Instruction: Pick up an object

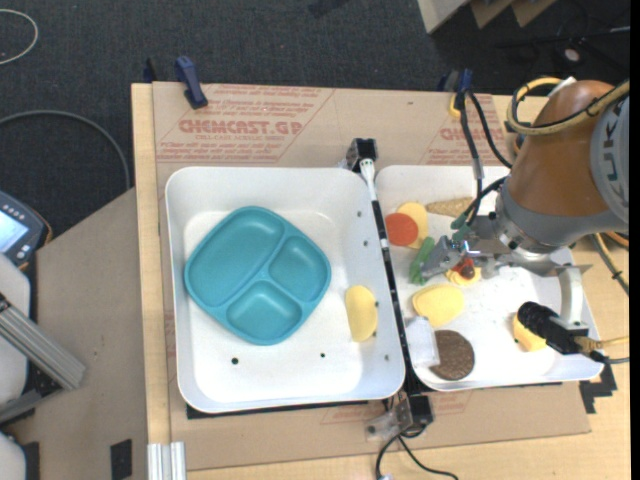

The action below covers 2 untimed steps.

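My gripper (452, 258) hangs low over the middle of the right bin (500, 180), reaching in from the right. Its tip is right at a green piece (428, 260), which pokes out to its left; whether it touches the piece is unclear. A red-orange tomato-like ball (402, 229) lies just up and left, with a small yellow piece (417, 215) behind it. A yellow lump (438, 303) sits just below the gripper, and a brown round disc (453, 354) lies near the bin's front edge. A pale cone (450, 206) rests at the back.
The left bin (190, 368) holds a teal divided plate (257, 274) and a yellow oblong fruit (361, 311) near the wall between the bins. The arm's bulky grey and orange body (560, 168) covers the right bin's far right part.
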### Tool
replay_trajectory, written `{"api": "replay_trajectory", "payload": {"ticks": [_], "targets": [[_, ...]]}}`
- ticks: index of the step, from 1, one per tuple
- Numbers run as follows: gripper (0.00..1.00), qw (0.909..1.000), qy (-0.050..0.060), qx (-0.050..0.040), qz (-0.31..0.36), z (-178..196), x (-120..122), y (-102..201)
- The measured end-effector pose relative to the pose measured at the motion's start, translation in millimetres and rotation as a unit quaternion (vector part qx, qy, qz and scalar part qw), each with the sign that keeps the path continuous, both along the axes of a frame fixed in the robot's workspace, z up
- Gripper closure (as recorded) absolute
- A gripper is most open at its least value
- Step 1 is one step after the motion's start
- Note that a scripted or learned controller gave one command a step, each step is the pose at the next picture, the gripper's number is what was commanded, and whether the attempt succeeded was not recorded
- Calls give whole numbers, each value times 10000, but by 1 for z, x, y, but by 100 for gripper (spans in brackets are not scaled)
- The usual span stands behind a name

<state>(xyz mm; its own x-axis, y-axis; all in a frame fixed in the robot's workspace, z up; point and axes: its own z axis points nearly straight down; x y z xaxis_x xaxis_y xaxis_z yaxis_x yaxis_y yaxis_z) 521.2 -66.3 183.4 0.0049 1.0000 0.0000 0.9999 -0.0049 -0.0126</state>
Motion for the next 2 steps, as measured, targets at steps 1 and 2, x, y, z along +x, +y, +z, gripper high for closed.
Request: {"api": "replay_trajectory", "payload": {"ticks": [1,2], "targets": [[0,10000,-38,9,16,1,-22,-4],[0,10000,-32,4,13,-53,3,-28]]}}
